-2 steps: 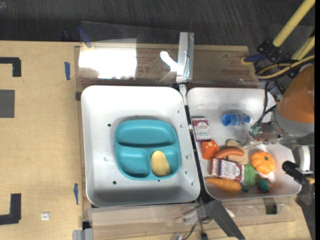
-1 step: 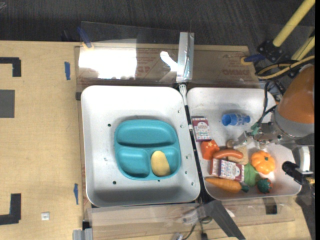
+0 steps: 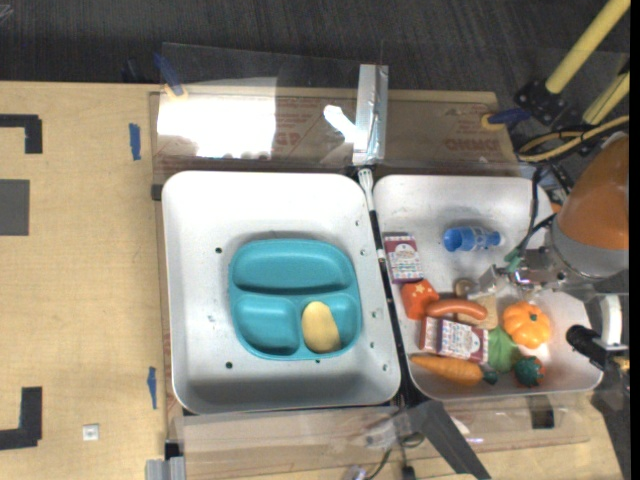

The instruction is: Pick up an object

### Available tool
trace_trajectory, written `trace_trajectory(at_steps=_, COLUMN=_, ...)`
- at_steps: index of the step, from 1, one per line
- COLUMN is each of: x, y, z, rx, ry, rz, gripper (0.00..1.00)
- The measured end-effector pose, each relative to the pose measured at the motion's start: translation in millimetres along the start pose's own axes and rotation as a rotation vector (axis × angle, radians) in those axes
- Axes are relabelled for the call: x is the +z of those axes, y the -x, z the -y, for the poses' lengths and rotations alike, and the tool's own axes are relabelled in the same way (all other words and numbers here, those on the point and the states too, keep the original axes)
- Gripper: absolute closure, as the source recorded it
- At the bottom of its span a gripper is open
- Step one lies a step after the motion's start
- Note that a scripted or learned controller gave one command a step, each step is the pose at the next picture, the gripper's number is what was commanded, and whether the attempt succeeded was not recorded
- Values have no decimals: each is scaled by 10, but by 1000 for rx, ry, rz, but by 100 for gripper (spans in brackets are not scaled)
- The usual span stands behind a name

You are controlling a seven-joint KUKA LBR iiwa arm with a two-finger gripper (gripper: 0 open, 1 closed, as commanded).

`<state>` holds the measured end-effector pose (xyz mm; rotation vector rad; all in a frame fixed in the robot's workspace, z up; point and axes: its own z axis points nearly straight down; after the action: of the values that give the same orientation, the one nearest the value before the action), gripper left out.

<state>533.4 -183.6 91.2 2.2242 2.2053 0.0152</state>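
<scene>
The right bin holds several toy foods. A blue bottle lies near its back, with a small red and white box to its left. A red pepper, a hot dog, a printed box, a carrot, an orange pumpkin and a green piece crowd the front. My gripper hangs low over the right bin, just above the pumpkin and to the right of the hot dog. Nothing visible is held in it.
The left bin carries a teal divided tray with a yellow lemon-like fruit in its front right compartment. The grey arm with its orange band covers the right bin's right side. Yellow cables run behind.
</scene>
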Motion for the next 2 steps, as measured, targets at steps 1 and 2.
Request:
trace_trajectory(at_steps=1, x=-235, y=153, z=-235, rx=386, ry=-12, rz=3, gripper=0)
trace_trajectory(at_steps=2, x=-6, y=158, z=-28, rx=285, ry=0, rz=-11, gripper=0)
